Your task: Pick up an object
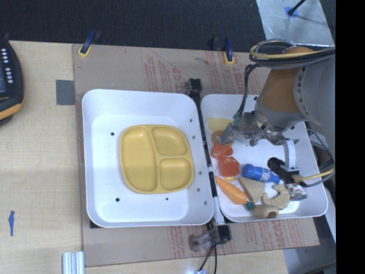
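My gripper (232, 132) hangs low over the upper left part of the right bin (311, 207), on the grey arm with the orange band. Its tip is next to a pale yellow piece (217, 124) and a brown piece (218, 136). Just below lie two red pieces (222, 150) (230, 166). Further down are an orange carrot (231, 190), a blue cylinder (254, 172), a tan wedge (251, 189) and beige pieces (275, 197). Nothing shows held in the gripper. The arm hides the bin's upper right part.
The left bin (102, 207) holds a yellow divided plate (155, 157). The two bins meet at a ridge (203, 147) close to the gripper. A black and orange device (8, 79) lies at the bench's left edge.
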You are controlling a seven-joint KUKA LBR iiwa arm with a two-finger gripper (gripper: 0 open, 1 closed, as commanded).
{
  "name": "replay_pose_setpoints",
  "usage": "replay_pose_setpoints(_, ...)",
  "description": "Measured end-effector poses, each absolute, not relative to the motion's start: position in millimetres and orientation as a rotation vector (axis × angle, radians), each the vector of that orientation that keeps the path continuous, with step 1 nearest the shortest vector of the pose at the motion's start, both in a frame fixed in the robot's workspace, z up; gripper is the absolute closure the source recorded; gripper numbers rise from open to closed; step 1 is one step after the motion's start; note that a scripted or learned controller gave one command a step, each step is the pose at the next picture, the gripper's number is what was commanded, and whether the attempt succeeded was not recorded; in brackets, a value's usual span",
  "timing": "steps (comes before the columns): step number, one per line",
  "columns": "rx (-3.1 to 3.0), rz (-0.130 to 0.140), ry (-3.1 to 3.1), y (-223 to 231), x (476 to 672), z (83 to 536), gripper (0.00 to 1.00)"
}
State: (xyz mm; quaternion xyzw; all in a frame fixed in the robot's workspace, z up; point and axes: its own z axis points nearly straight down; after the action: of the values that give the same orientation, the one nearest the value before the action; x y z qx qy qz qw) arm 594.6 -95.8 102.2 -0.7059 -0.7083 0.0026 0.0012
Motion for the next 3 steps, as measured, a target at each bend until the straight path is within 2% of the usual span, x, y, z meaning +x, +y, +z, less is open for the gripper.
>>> replay_pose_setpoints(1,-2.215,-0.004,-2.231,-100,656.7,94,0.0)
replay_pose_setpoints(3,-2.22,-0.002,-2.226,-104,657.6,94,0.0)
